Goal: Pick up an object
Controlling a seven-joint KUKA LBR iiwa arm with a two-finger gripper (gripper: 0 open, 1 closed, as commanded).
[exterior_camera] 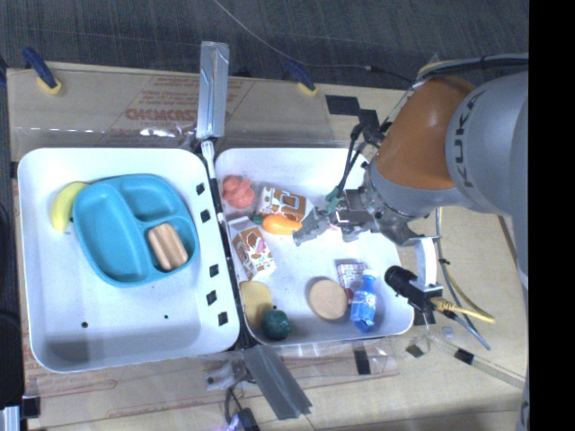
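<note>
Hovering in right bin (296,164): gripper (310,230), finger state unclear, beside orange carrot (280,225). Best lowered squarely over carrot, clear of snack packet (286,205).

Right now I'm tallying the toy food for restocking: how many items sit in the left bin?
3. A blue divided plate lies mid-bin, a bread roll sits in its lower right compartment, and a banana lies along the plate's left edge. More could hide under the plate.

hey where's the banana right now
The banana lies in the left bin, along its left wall toward the far end, tucked against the left edge of the blue divided plate that holds a bread roll.
</note>
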